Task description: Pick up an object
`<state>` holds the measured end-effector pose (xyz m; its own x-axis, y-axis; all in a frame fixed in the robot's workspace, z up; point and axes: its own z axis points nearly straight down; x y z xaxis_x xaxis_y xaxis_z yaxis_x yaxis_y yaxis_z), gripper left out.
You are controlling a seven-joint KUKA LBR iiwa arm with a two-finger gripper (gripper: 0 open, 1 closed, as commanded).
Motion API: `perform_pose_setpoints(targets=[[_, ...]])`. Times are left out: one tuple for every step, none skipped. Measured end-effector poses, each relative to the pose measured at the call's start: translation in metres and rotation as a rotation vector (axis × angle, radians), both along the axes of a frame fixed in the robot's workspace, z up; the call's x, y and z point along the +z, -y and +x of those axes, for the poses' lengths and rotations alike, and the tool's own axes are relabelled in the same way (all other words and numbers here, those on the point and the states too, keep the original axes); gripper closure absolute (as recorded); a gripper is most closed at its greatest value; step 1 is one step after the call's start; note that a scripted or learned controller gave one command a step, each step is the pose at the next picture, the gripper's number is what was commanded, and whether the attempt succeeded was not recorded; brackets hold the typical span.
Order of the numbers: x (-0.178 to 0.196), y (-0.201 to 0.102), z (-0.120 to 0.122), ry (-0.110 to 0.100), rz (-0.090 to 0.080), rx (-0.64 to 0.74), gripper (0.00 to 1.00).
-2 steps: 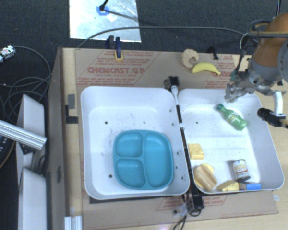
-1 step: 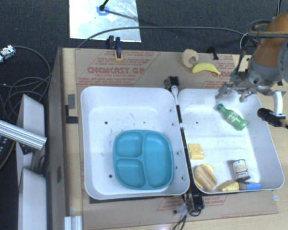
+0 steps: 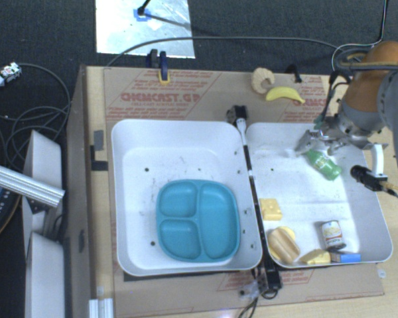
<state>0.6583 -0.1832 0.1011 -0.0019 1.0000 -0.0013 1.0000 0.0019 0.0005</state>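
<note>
The left bin (image 3: 129,177) carries a blue divided plate (image 3: 198,218), lying flat toward its near edge and well apart from any work in hand. Past the dark divider (image 3: 251,191), the right bin (image 3: 368,211) holds the candidate items: a pale yellow block (image 3: 271,209) close beside the divider, a bun-like piece (image 3: 283,242) at the near left corner, a small can (image 3: 331,233) and a yellow piece with a blue end (image 3: 328,258) along the near edge. The likely target, judging from the arm's position, is a green object (image 3: 324,164) in the far half of this bin. Its long axis runs diagonally, from upper left toward lower right. The gripper (image 3: 320,140) sits at the object's upper left end, directly above or touching it; contact cannot be confirmed. Whether the jaws are released or clenched cannot be told, as metal parts and glare merge there. The bin floor around the green object is bare white, giving room to descend; the far wall is near. A banana (image 3: 284,95) and a pale ring-shaped piece (image 3: 263,79) lie on the cardboard bench top (image 3: 205,91) beyond the bins.
</note>
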Motion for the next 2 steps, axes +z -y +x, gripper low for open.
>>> perform_pose_setpoints(targets=[[0.012,0.0001,0.0014,0.004,-0.002,0.003,1.0],[0.0119,0.0,0.0014,0.004,-0.002,0.004,0.0]])
